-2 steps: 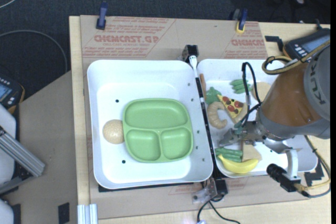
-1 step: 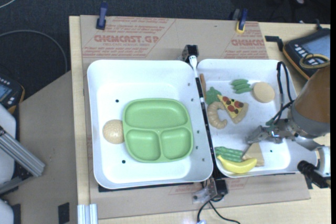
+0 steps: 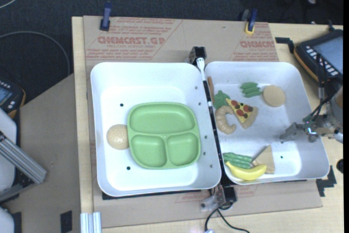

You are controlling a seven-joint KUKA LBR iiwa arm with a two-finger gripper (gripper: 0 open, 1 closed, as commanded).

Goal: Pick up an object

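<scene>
Food toys lie grouped in the right bin (image 3: 305, 163): pizza slice (image 3: 242, 112), croissant (image 3: 224, 120), banana (image 3: 246, 172), round cookie (image 3: 274, 96). My claw (image 3: 290, 133) hangs at the bin's right side, apart from them; how wide it is, I cannot tell. Nothing is held.

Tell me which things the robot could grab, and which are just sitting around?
Could grab: banana, pizza slice, croissant, cookie, green beans, bun.

Just around: green tray, blue clamp, yellow clamp.
</scene>
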